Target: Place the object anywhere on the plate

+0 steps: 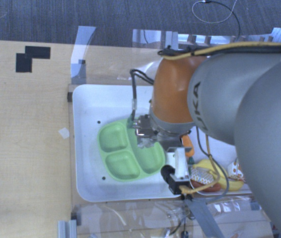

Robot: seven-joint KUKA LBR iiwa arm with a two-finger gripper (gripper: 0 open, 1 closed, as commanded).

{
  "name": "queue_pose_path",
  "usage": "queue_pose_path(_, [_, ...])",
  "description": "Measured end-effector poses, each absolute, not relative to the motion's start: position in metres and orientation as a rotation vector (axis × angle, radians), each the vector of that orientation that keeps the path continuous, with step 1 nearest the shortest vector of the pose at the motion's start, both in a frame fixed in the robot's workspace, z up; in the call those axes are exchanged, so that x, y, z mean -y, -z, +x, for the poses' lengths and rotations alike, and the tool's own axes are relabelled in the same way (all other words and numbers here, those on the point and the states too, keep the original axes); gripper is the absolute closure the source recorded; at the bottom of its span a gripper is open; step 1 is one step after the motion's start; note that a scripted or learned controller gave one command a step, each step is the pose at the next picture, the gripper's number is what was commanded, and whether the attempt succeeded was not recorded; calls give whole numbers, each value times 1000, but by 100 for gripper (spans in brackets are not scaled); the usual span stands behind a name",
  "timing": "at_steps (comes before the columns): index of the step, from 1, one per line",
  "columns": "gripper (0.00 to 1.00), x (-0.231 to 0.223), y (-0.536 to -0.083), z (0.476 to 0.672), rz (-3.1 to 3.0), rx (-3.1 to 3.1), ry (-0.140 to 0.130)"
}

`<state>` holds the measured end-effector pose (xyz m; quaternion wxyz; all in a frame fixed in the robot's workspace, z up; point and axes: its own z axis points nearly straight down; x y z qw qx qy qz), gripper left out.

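A light green plate [122, 152] with three compartments lies in the left white bin [88, 113], toward its right side. My gripper [144, 133] hangs over the plate's right compartment, seen from above under the orange-banded wrist [175, 90]. The wrist hides what is beneath the gripper. No object can be seen in the two left compartments of the plate.
In the right bin, partly behind the arm, lie an orange piece [187, 145], a yellow banana-like thing [219, 175] and a speckled item [200, 174]. The grey arm covers most of the right side. Wooden bench [26, 133] lies left of the bins.
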<state>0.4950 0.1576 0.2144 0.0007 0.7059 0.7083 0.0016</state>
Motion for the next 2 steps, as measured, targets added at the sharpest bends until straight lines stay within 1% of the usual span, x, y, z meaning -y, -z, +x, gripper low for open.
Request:
queue_pose_path(1, [100, -125, -174, 487, 1885, -2512, -4])
queue_pose_path(2, [100, -187, -183, 487, 1576, -2716, -4])
